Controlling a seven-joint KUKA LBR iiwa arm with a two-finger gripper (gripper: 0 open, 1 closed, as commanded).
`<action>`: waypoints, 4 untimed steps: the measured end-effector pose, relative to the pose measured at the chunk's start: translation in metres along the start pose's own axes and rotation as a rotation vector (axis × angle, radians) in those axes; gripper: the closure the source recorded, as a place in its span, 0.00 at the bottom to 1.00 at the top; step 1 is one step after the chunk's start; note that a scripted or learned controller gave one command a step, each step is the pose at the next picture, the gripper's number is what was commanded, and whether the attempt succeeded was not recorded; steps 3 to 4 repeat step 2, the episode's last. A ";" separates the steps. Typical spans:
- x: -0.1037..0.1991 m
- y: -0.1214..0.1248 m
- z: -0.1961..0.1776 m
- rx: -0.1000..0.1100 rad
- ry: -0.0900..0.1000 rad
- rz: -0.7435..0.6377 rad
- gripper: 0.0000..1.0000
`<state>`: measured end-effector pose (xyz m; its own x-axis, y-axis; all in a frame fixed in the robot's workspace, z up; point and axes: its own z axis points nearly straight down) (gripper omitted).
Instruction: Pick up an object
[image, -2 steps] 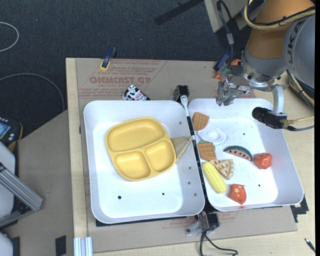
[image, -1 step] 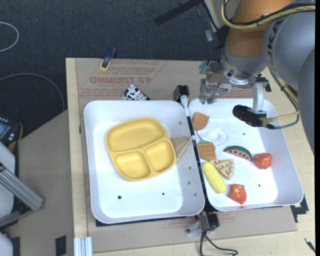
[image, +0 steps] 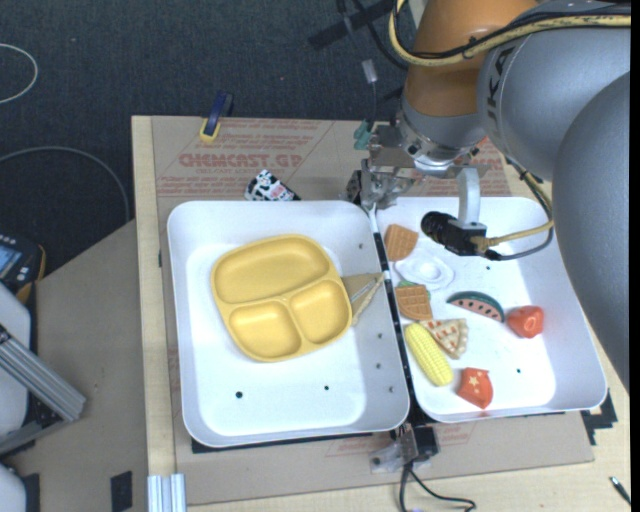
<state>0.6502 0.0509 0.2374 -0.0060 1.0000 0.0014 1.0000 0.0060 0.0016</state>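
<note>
My gripper (image: 372, 190) hangs over the far end of the wall between the two bins, just behind an orange toast piece (image: 402, 241). The right bin (image: 565, 365) holds several toy foods: a white fried egg (image: 430, 270), a waffle piece (image: 413, 301), a watermelon slice (image: 475, 305), a red strawberry (image: 526, 321), a pizza slice (image: 452, 335), a corn cob (image: 428, 354) and a red pepper piece (image: 476, 386). A tan piece (image: 365, 289) lies in the left bin against the yellow plate. I see nothing in the gripper.
A yellow divided plate (image: 275, 297) sits in the left bin (image: 290, 405). A black unit (image: 450, 233) with a cable hangs from the wrist over the right bin. Behind the left bin lie a black-and-white object (image: 270, 187) and a blue-yellow clip (image: 214, 117).
</note>
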 end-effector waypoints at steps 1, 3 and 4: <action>0.006 -0.002 0.024 0.006 -0.002 0.005 1.00; 0.003 0.002 0.022 0.001 -0.002 0.006 1.00; 0.003 0.002 0.022 0.001 -0.002 0.006 1.00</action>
